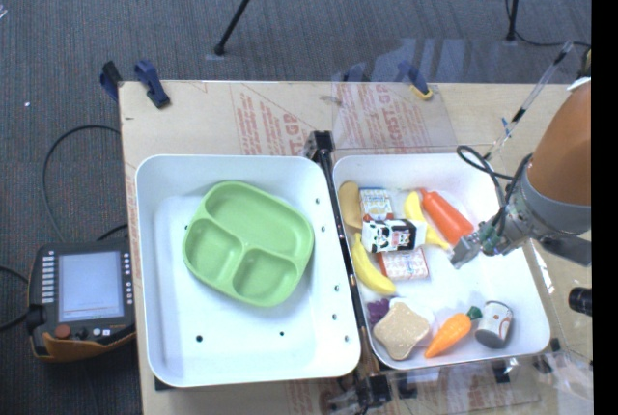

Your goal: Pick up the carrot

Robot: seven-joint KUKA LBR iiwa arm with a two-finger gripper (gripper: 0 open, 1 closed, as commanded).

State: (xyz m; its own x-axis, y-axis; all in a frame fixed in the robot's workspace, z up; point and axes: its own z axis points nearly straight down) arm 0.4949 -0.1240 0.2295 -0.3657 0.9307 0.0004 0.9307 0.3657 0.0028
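Red print is showing on the cardboard sheet (290,119) covering the surface, running upside down and at a slant behind the bins; it is too blurred to read, though a few strokes are looking like letters. A small carton (390,235) in the right bin is bearing a black-and-white picture, and two boxes (377,204) beside it are carrying coloured labels, none legible. The pendant (85,292) screen is showing nothing readable.

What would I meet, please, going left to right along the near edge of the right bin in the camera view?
Purple grapes → toast slice → carrot → computer mouse.
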